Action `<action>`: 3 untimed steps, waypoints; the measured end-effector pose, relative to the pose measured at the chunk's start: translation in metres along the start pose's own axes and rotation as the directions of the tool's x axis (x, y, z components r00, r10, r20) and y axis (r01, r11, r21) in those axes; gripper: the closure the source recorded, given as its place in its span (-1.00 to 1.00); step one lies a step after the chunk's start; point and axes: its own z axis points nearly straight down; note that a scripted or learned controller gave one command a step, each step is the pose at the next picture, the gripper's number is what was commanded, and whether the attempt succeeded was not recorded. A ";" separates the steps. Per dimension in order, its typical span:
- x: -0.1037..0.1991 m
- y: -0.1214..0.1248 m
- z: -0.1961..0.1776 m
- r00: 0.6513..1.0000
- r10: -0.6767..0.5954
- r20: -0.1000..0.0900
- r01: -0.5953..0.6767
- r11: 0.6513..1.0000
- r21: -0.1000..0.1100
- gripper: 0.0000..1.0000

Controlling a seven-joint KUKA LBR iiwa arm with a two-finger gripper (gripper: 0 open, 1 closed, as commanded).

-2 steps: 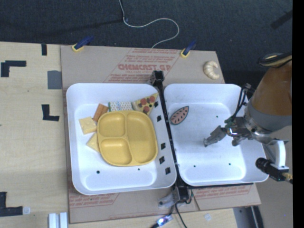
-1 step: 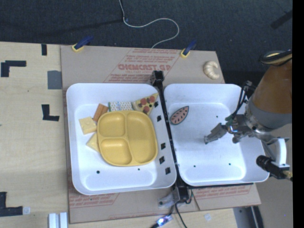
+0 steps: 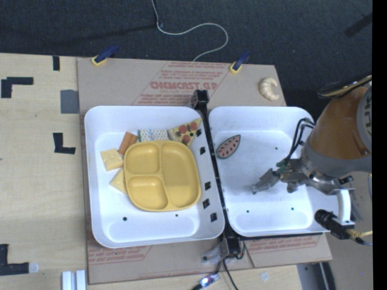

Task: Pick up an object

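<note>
The gripper [image 3: 261, 186] hangs low over the bare middle of the right bin [image 3: 260, 222], and whether it is open or shut I cannot tell; nothing shows in it. The nearest object, a small brown leaf-shaped piece [image 3: 228, 146], lies well apart toward the divider, so a closure here would likely catch only air or scrape the floor. The other objects crowd the left bin [image 3: 97, 162], where the yellow plate [image 3: 162, 175] overlaps the crackers [image 3: 112, 159], and a grab there could slip on the plate's rim.
</note>
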 end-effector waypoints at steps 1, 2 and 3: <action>0.006 0.001 0.063 1.000 0.000 -0.001 0.000 1.000 0.001 -1.00; 0.006 0.000 0.076 1.000 0.000 0.001 0.000 1.000 -0.005 -1.00; 0.006 0.001 0.065 1.000 0.000 0.003 0.000 1.000 -0.007 1.00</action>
